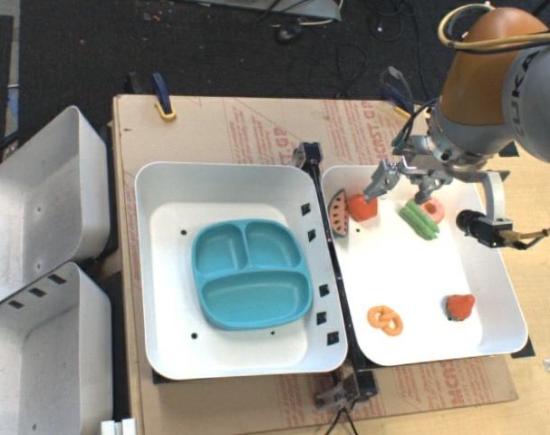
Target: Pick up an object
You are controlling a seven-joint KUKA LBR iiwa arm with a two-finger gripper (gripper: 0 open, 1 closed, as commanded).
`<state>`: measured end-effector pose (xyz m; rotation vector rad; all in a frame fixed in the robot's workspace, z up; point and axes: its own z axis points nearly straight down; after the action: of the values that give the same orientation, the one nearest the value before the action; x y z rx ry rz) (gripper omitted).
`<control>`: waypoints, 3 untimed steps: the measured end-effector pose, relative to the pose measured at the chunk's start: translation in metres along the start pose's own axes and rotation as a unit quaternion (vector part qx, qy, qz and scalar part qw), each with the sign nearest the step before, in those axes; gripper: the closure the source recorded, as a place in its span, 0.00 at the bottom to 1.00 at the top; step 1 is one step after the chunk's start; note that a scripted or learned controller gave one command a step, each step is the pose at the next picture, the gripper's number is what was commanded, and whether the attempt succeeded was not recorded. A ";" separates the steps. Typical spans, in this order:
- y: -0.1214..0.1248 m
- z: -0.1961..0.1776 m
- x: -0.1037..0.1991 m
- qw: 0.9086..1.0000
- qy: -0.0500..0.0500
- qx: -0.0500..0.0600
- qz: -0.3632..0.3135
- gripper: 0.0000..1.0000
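I am holding the gripper (404, 185) over the far end of the right bin (492, 333), its fingers spread and gripping nothing. A red tomato-like piece (363, 208) and a watermelon slice (339, 214) are lying just left of it, a green piece (419, 220) beneath, a pretzel (385, 319) and strawberry (459, 307) nearer. A teal divided plate (252, 273) is sitting in the left bin (157, 270).

Just one cam, fixed up high over the bench (256, 116), looking down at a slant. Mid-range shot: both white bins (229, 184) fit in frame w/ floor behind; arm (492, 80) enters from the right.
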<state>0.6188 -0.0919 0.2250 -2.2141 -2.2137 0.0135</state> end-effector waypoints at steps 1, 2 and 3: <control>0.002 -0.008 0.000 1.000 -0.001 -0.007 -0.001 0.00; 0.005 0.035 0.000 1.000 -0.001 -0.006 0.000 0.00; 0.014 0.093 -0.001 1.000 -0.001 -0.006 0.000 0.00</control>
<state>0.6321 -0.0924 0.1323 -2.2210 -2.2203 0.0027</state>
